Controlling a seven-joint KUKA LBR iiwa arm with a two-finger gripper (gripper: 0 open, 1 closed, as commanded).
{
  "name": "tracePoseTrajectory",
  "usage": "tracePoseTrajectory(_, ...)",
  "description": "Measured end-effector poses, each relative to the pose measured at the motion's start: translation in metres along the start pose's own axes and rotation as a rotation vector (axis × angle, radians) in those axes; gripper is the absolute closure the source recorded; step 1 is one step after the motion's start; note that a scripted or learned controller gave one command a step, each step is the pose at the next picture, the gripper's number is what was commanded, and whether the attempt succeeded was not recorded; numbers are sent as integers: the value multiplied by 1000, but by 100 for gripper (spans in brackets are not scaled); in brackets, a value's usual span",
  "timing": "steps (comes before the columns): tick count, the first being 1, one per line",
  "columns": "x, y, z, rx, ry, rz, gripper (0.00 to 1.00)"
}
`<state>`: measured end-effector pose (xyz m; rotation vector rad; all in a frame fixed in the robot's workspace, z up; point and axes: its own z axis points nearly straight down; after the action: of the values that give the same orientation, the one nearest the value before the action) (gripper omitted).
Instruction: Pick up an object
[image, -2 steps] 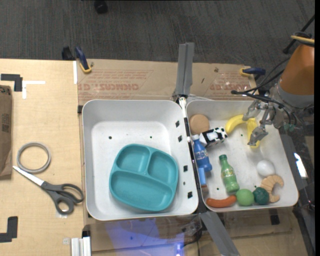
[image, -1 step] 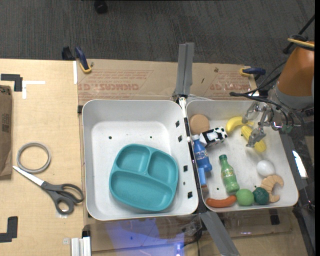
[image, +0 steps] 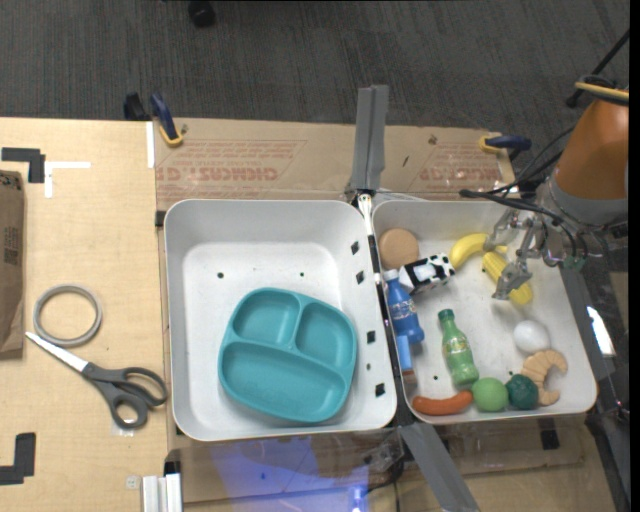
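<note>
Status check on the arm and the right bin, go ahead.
Gripper low in the right bin, at a small yellow piece; hold unconfirmed. Banana just left of it. Egg sits below, apart.

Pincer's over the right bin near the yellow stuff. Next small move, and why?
Probably lower straight down a little. The pincer hangs over a small yellow object in the right bin, with the banana just beside it. Nothing visibly sits between its fingers, so no lift yet.

Glossy white plastic bins (image: 190, 300), a matt teal plastic tray (image: 290, 355), metal-bladed scissors (image: 95, 375).
</note>
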<state>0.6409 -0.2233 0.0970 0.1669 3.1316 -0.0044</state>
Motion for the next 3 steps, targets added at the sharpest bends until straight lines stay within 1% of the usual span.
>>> tracePoseTrajectory(1, -3, 2, -11, -1, -10, -3, 100)
tracePoseTrajectory(2, -2, 2, -11, -1, -9, -3, 0)
tracePoseTrajectory(3, 0, 1, 1, -1, 4, 7, 0)
